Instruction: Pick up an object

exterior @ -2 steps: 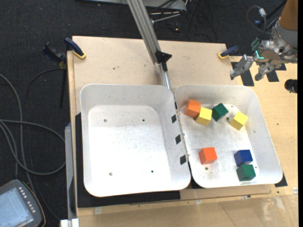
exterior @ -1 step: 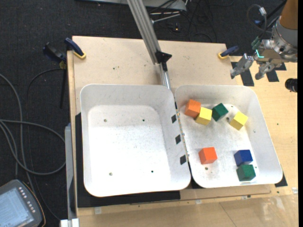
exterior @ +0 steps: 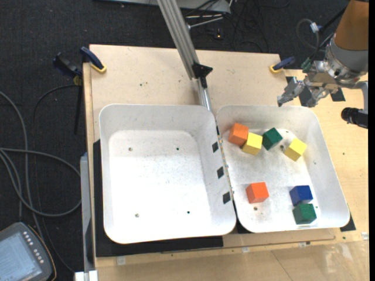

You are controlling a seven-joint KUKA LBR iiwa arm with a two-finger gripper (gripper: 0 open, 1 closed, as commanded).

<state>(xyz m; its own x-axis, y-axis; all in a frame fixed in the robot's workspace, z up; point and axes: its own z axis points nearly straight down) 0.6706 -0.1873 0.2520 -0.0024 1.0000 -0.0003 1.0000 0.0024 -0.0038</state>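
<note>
A: Tabletop (exterior: 152, 75) is lying under two white bins, side by side. What is showing at the far left?

B: Clamps are gripping the tabletop's back corners, one (exterior: 94, 60) at the left and one (exterior: 281, 65) at the right. The left bin (exterior: 117, 215) is sitting with only dark specks on its floor. A metal pole (exterior: 179, 31) is slanting down from the top toward the seam between the bins.

A: And the right bin (exterior: 328, 174)?

B: Seven blocks are lying in it. Along the back an orange block (exterior: 238, 133) is touching a yellow block (exterior: 252, 143); a green block (exterior: 272, 138) is sitting just beside that, and a second yellow block (exterior: 295, 148) is lying near the green one. Toward the front a second orange block (exterior: 256, 192) is sitting alone, and at the front right a blue block (exterior: 300, 194) is touching a second green block (exterior: 304, 213).

A: Where is the gripper (exterior: 296, 95)?

B: It is hanging above the right bin's back rim, well apart from every block, with the grey arm (exterior: 351, 34) reaching in from the right. Its fingers are looking spread, with nothing between them.
</note>
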